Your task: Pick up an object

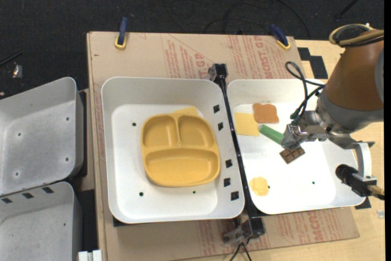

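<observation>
Yellow sectioned plate (181, 151) is seen filling the middle of the left bin (116, 131), flat and unobstructed. A pale yellow slab (247, 124), an orange-brown square (266, 113), a green bar (271, 133), a small brown piece (292, 154) and a yellow disc (259, 186) are noted in the right bin (317, 192). The slab, square and bar are grouped near the far left part; the disc lies apart toward the near left corner. The gripper (294, 142) is placed over the brown piece and the bar's end. The state of the jaws cannot be told; they are masked by wrist and cables. Cardboard worktop (165, 55) is partly covered by both bins.
</observation>
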